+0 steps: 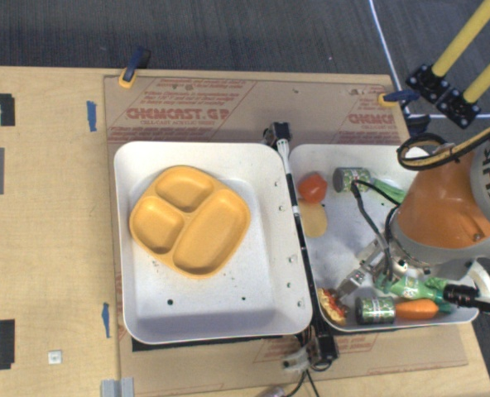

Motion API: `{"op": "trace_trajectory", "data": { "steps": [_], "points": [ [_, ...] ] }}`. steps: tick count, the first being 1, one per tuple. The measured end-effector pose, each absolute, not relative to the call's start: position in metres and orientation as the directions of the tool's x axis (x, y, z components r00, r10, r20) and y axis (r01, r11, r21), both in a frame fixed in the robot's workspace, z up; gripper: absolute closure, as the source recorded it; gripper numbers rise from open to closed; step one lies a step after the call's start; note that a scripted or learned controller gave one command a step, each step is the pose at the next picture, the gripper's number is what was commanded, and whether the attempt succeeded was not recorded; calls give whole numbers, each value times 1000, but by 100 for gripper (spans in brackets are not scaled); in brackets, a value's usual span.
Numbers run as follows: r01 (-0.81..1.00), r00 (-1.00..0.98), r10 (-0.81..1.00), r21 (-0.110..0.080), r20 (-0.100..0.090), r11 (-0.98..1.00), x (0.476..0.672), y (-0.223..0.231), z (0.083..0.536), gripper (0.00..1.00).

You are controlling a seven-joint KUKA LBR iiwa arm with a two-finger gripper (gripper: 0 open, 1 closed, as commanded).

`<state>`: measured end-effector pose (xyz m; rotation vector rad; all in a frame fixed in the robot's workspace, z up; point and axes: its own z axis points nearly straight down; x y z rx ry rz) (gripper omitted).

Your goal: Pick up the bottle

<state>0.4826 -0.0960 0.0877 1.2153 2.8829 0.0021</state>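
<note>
The gripper (377,270) is hovering low in the right bin (344,222); whether it is clenched or released cannot be told. The green bottle (412,287) is lying just beside it, above a carrot (416,308).

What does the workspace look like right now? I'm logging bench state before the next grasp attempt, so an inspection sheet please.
Surface: two white bins, left bin, right bin, on cardboard.
Job's things: green bottle lying in right bin, under the gripper.
Clutter: yellow divided tray in left bin; red ball, can, carrot in right bin.
Grippers: gripper low over the right bin; grasp unclear.
Cables: black cable across right bin.
Surroundings: dark carpet, blue clamps.
</note>
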Motion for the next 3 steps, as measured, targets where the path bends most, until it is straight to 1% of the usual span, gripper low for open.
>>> {"op": "trace_trajectory", "data": {
  "steps": [1, 2, 3],
  "points": [
    [-188, -982, -188, 0, -7, 982, 481, -71, 185, 0],
    [-187, -982, -187, 0, -13, 982, 482, -70, 196, 100],
    [-325, -946, -325, 0, -6, 946, 502, -31, 185, 100]
  ]
}}
